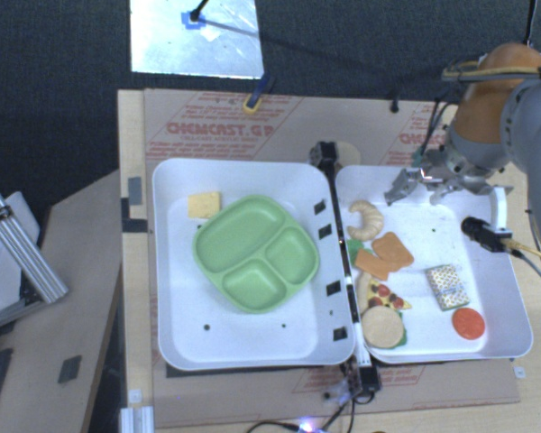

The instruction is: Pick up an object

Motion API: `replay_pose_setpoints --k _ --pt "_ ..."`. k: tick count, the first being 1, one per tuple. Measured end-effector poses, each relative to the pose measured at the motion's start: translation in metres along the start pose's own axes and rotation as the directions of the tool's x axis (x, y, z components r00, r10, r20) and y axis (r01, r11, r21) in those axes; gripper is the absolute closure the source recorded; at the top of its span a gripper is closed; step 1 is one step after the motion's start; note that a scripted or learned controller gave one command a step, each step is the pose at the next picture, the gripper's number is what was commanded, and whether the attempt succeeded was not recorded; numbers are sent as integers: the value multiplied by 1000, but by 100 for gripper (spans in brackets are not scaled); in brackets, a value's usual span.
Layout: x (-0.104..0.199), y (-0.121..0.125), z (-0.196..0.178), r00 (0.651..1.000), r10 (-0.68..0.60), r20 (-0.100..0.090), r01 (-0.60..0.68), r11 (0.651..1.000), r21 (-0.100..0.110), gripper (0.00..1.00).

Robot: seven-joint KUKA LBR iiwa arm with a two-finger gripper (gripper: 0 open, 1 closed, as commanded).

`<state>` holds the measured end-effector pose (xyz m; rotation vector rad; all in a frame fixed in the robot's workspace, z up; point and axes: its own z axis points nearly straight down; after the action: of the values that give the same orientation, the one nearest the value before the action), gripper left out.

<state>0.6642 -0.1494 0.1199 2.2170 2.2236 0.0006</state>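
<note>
Left bin (171, 242), well to the left of the claw, held a green three-compartment plate (255, 253), with a yellow cheese-like square (204, 205) touching the plate's upper-left rim. Divider between the bins carried black clips (325, 233). Right bin (505, 314) held the loose items: a croissant (367, 218) lay left of and just below the claw; an orange toast-like slice (393, 251) and a second orange piece (371, 265) sat below the croissant, overlapping. Further down, a pizza slice (389, 296) touched a round tan bun (383, 327) near the bin's lower-left corner. A small patterned packet (447, 287) lay well below the claw, with a red disc (469, 323) beneath it toward the lower right. Claw (413, 186) hung over the upper part of the right bin, tilted, fingertips pointing left toward the croissant but apart from it; whether the fingers were spread or together could not be told, and nothing was seen between them. Grey arm (532, 124) with orange band (514, 61) entered from the right. Cardboard sheet (221, 124) covered the tabletop (81, 233) under both bins.
</note>
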Motion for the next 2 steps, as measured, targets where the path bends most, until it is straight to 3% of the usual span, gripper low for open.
replay_pose_setpoints --k 1,2 --pt "1 1 36 1000 -2 0 2 1000 0 0" --pt "1 2 24 1000 -3 0 3 1000 -4 100"
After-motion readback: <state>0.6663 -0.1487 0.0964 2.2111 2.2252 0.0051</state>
